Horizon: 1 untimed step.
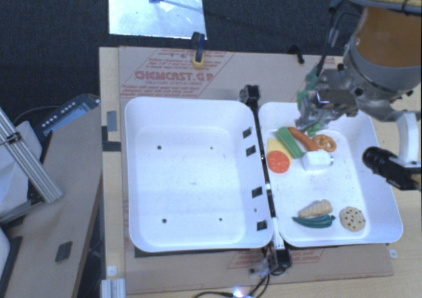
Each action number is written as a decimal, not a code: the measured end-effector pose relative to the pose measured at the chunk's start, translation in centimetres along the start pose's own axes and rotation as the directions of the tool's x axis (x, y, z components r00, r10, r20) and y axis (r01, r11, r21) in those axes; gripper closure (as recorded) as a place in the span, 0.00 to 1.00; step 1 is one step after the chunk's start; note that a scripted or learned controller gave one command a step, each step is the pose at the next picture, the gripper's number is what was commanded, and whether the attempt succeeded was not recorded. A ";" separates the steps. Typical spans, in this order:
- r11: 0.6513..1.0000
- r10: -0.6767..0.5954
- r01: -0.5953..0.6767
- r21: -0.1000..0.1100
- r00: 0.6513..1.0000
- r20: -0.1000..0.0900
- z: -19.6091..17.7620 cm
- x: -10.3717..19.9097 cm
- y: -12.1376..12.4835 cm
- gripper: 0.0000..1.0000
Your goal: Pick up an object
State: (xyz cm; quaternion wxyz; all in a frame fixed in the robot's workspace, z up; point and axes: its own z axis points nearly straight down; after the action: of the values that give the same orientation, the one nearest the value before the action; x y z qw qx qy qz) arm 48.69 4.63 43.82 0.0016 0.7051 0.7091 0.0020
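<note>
Gripper (310, 117) hanging over the right bin (379, 217).
It is sitting just above the carrot (302, 138); its grip state cannot be told.

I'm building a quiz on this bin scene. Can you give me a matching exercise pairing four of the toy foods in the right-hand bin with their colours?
Things:
1. round flat tomato slice
2. small block-shaped cube
3. round chocolate-chip cookie
4. long curved pepper

Colours:
A. dark green
B. white
C. red
D. tan with dark specks

Pairs: 1-C, 2-B, 3-D, 4-A
</note>
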 end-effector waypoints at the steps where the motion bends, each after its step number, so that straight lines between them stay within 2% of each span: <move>1: 1.000 0.009 -0.009 0.002 1.000 0.002 1.2 -4.9 0.0 1.00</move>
State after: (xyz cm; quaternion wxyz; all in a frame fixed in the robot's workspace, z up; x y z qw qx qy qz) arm 48.68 -0.28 42.58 0.0013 0.7082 0.7060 0.0006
